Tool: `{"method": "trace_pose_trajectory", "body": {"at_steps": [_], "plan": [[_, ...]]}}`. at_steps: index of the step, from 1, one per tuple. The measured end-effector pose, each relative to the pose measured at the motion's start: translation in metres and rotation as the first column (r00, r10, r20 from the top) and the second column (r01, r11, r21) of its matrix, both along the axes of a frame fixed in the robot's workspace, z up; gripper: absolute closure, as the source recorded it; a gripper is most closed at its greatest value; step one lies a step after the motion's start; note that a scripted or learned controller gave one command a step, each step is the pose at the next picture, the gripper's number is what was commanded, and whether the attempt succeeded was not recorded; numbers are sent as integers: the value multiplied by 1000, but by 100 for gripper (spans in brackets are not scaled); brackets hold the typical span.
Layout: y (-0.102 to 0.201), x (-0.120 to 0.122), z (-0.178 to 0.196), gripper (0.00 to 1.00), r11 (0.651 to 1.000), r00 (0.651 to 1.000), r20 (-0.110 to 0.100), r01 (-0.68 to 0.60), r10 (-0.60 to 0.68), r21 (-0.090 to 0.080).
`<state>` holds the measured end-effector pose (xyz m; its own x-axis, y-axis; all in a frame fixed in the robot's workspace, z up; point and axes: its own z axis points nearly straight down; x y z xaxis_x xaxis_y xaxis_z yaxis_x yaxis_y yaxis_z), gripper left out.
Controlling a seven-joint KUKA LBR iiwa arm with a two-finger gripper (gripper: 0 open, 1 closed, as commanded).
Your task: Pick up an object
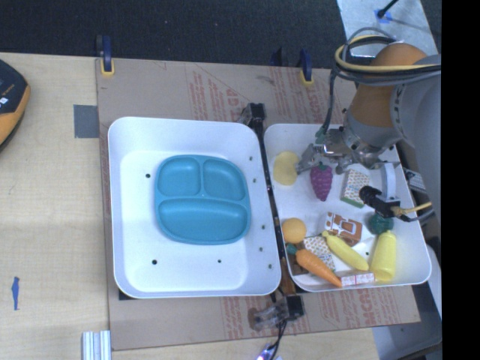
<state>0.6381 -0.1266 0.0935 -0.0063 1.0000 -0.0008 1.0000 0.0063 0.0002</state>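
Purple grape cluster (321, 180): small, dark violet, bumpy, wider at the top and tapering to a point toward the near side. Lying in the right bin (420, 270), in its far-left part, between a pale yellow round fruit (285, 167) on the left and a patterned little box (355, 186) on the right.

Directly beneath the gripper (331, 154), just on its near side, the cluster's top touching or almost touching the metal head; contact not clear from this angle. Open or closed: cannot tell, with the grey wrist and orange band covering the view from above. Not seen gripping anything.

Starting at the left: a yellow and black device (7, 103) cut by the frame edge, on a pale wooden bench (45, 223). Then a brown cardboard sheet (187, 88) with a grey tape patch (86, 120), held at the far edge by blue clamps (106, 51). On it the left bin (120, 201), white and shallow, holding a blue divided plate (202, 199). Further right, in the near half of the right bin, an orange ball (293, 229), a carrot (319, 267), a brown and white carton (343, 226), a yellow banana-like piece (345, 251) and a yellow bottle (383, 255), crowded together. Beyond the bench, dark carpeted floor (210, 6).
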Motion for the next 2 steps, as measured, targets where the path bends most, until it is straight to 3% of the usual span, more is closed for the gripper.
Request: {"method": "trace_pose_trajectory", "body": {"at_steps": [1,2], "plan": [[-36,-20,-2,0,1000,1000,-7,4,-4,3],[-2,-39,-2,0,1000,1000,-8,-1,1,2]]}}
